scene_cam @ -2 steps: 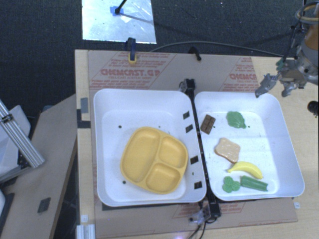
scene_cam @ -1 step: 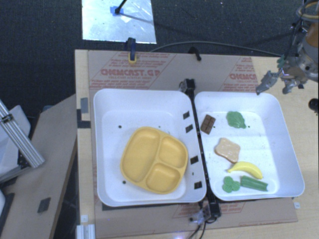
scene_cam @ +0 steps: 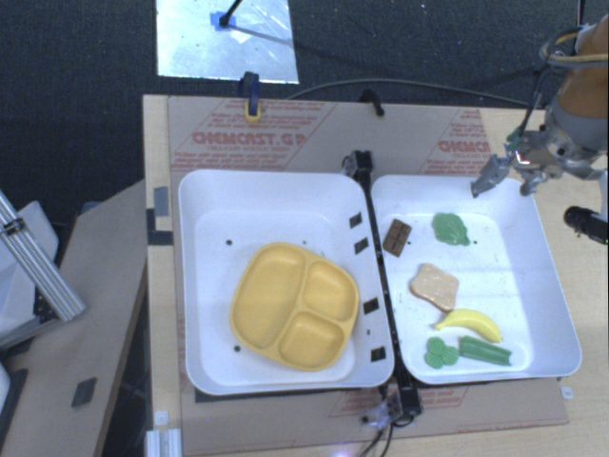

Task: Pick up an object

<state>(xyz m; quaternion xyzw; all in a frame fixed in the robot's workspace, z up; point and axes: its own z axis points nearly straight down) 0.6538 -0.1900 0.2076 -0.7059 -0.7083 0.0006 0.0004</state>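
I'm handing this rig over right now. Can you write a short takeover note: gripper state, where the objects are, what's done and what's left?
Gripper: open, holding nothing, above the far rim of the right bin.
Right bin holds: brown block, green leafy piece, bread slice, banana, broccoli, green pod.
Left bin holds the yellow divided plate.
Done: nothing picked.
Left: descend, close on one object, lift.
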